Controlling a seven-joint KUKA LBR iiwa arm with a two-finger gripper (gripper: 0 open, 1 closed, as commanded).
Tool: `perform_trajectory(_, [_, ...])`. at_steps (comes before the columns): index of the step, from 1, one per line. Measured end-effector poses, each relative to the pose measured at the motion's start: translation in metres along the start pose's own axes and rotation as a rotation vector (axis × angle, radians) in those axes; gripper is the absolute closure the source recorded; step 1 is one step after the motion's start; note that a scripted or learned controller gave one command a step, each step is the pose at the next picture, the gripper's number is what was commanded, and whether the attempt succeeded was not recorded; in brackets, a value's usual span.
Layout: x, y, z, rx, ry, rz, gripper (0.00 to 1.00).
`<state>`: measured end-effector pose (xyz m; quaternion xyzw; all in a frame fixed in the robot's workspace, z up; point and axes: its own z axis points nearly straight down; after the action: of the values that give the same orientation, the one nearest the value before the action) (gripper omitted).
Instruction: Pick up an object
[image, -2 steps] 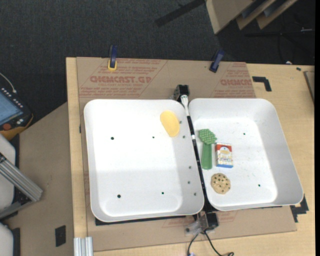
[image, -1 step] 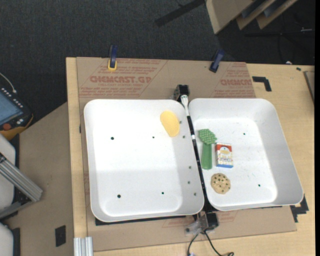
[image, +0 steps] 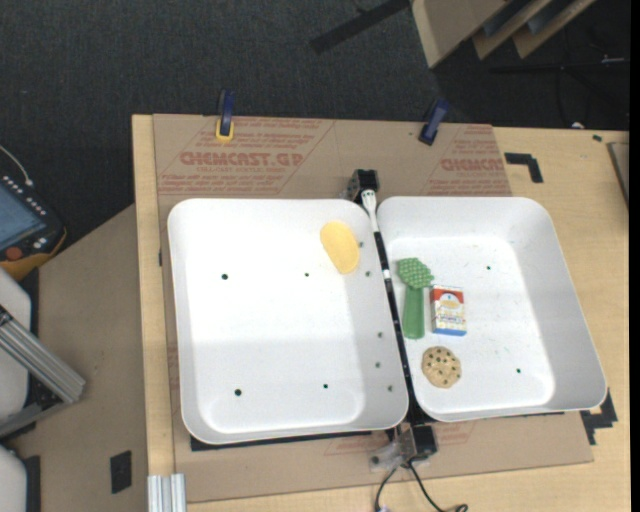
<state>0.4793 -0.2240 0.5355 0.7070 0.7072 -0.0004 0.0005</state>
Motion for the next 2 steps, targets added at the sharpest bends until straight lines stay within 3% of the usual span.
perform_trajectory(1, [0.0,0.0,0.0,0.0,0.0,0.0,0.0])
perform_trajectory(2, [0.0,0.001,-0.011,-0.005,-0.004,0.0,1.0])
